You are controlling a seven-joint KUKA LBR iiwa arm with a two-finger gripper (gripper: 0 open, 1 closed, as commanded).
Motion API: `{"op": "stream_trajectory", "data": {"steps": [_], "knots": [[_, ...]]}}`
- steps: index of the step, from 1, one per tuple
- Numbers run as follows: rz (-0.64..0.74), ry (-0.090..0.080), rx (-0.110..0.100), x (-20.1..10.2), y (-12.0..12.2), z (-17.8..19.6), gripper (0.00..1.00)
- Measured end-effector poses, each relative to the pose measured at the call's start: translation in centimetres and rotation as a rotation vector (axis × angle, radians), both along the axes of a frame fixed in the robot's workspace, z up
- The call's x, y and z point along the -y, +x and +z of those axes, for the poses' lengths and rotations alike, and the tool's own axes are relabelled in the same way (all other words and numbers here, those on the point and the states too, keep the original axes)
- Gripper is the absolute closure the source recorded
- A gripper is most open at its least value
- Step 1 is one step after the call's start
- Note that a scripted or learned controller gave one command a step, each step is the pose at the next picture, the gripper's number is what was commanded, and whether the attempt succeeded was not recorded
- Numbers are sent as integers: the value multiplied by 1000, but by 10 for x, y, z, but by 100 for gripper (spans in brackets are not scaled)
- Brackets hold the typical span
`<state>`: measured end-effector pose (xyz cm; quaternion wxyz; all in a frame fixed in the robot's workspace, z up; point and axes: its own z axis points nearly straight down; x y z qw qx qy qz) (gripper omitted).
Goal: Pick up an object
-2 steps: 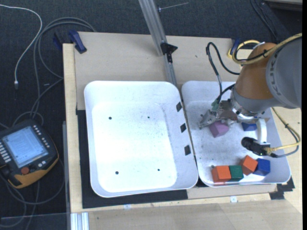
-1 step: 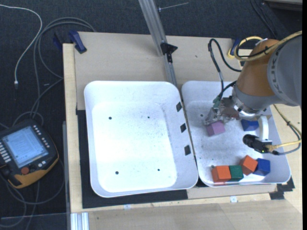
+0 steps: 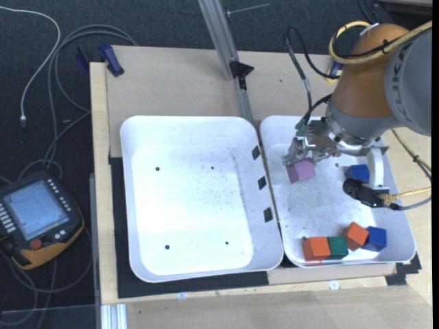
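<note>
looming closest to the lens, the arm (image 3: 384,74) fills the upper right, a smooth grey shell with an orange band, its far end cut off by the edge. next in size, the left bin (image 3: 192,197) is a shallow white plastic tray with rounded corners and fine dark speckles. the right bin (image 3: 322,204) is alike, its upper part hidden under the wrist. the gripper (image 3: 305,155) hangs over that bin's upper left, clenched on the pink block (image 3: 301,171), a matte cube whose top sits between the fingers. small cubes line the near wall: orange block (image 3: 316,247), green block (image 3: 337,246), a second orange cube (image 3: 357,234), blue block (image 3: 376,237).
</note>
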<state>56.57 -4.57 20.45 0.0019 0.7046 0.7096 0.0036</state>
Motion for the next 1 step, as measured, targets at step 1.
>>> {"op": "stream_trajectory", "data": {"steps": [1], "knots": [[3,2,-5,-92,17,26,100]]}}
